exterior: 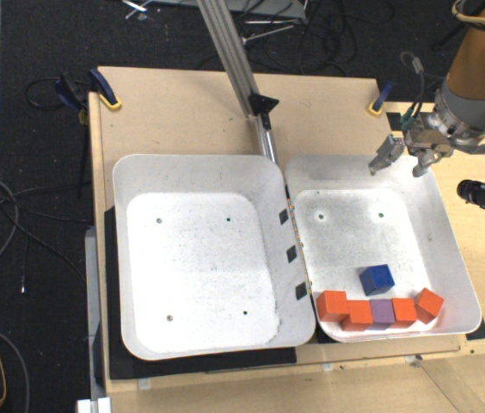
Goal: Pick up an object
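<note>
A blue cube lies in the right bin, near its front. Just in front of it, a row of blocks rests against the front wall: an orange one, another orange one, a purple one, an orange one and a tilted orange one. My gripper hangs above the bin's far right corner, well behind the blocks. Its two fingers are spread apart with nothing between them.
The left bin sits beside the right one on the wooden bench. A slanted metal pole crosses the back and ends near the gap between the bins. Clamps stand at the back corners.
</note>
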Controlling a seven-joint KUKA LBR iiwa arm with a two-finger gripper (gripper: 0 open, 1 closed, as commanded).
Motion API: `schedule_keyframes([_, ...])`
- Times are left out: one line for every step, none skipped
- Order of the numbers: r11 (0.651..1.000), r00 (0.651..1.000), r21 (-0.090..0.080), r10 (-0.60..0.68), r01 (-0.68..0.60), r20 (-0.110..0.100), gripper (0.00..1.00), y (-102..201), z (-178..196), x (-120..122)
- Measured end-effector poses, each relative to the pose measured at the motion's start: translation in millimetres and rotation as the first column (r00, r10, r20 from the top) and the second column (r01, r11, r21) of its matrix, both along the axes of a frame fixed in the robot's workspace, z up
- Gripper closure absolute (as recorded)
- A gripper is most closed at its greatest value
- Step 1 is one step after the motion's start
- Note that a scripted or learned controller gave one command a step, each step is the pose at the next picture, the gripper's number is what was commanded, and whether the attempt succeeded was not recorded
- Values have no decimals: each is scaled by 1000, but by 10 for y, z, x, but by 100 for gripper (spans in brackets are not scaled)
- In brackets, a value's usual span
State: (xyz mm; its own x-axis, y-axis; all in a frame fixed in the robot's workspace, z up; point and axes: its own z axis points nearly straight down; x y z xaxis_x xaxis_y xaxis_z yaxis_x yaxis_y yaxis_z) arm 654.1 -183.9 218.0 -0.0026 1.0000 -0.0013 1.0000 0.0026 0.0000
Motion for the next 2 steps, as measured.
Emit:
schedule_keyframes([1000, 1000, 3, -6, 6, -10, 0, -233, -1177, -604])
schedule_keyframes([1000, 1000, 2, -2, 2, 0, 0, 233, -1221, -1136])
